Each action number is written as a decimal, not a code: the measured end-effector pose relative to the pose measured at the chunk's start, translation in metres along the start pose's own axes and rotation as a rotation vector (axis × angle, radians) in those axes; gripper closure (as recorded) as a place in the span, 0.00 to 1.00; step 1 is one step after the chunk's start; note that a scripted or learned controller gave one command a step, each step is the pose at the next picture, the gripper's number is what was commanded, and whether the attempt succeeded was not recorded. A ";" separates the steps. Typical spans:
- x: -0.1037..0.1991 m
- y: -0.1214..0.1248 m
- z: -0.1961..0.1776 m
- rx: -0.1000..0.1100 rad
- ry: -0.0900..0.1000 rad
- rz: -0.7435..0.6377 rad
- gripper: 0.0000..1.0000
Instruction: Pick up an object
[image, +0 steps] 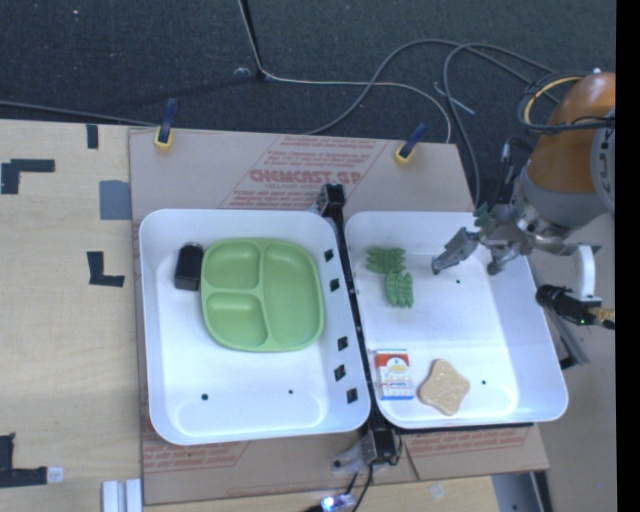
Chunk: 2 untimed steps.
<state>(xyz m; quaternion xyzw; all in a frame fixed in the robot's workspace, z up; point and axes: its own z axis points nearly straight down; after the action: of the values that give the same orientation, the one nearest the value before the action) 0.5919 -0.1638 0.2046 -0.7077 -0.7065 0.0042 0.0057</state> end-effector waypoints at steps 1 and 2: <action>0.000 0.003 -0.007 -0.012 -0.002 -0.003 0.00; -0.007 -0.005 0.046 -0.007 -0.003 -0.002 0.00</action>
<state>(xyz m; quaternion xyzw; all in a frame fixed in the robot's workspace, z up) 0.5858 -0.1703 0.1583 -0.7071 -0.7071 0.0026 0.0023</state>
